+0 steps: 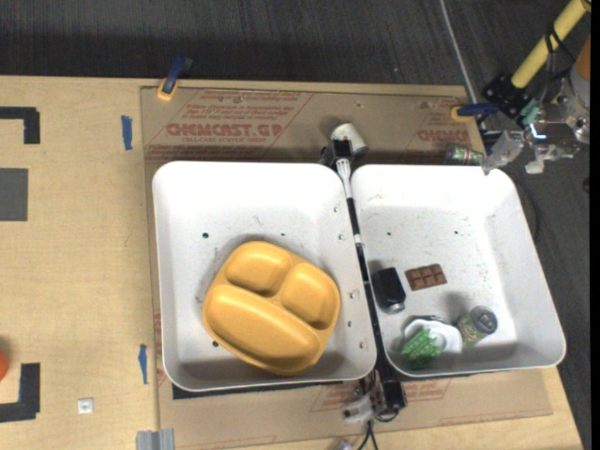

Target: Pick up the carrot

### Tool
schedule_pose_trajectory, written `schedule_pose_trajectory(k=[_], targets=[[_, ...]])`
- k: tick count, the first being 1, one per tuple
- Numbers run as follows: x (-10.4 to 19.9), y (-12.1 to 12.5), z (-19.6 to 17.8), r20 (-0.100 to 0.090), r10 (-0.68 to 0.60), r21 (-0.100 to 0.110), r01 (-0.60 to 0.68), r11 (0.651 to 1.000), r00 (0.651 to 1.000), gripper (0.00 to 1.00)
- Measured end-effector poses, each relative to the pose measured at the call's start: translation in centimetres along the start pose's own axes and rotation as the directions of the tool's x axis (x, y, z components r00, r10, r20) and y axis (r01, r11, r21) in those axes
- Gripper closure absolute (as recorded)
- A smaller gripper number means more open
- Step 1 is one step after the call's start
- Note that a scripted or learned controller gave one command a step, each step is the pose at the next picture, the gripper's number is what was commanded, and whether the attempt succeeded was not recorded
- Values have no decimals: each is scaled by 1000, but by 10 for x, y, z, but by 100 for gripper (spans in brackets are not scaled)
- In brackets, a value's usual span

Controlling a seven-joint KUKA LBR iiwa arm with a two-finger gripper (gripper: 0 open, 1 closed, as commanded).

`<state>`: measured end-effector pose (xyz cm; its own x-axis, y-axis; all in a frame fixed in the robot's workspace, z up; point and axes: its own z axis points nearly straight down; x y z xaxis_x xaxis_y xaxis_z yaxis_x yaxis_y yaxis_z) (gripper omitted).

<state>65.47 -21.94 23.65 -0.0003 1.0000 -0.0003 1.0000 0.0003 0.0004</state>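
My gripper (pixel 531 144) hangs at the upper right, just beyond the far right corner of the right bin (pixel 487 204) and above the bench edge. It is small and partly cut off by the frame. Near the right bin's front wall lies a green and white item (pixel 427 341), apart from the gripper by most of the bin's length. I cannot tell whether that item is the carrot.
The left bin (pixel 187 204) holds a large yellow bread-shaped loaf (pixel 272 306). In the right bin lie a black block (pixel 388 287), a brown chocolate bar (pixel 427 277) and a small tin can (pixel 480 324). An orange-red spot (pixel 3 366) sits at the bench's far left edge.
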Motion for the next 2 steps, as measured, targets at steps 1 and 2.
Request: schedule_pose_trajectory(k=[1,2], targets=[[60,12,143,-1,287,3,-287,958,958,0],[94,-46,96,-1,434,4,-434,901,901,0]])
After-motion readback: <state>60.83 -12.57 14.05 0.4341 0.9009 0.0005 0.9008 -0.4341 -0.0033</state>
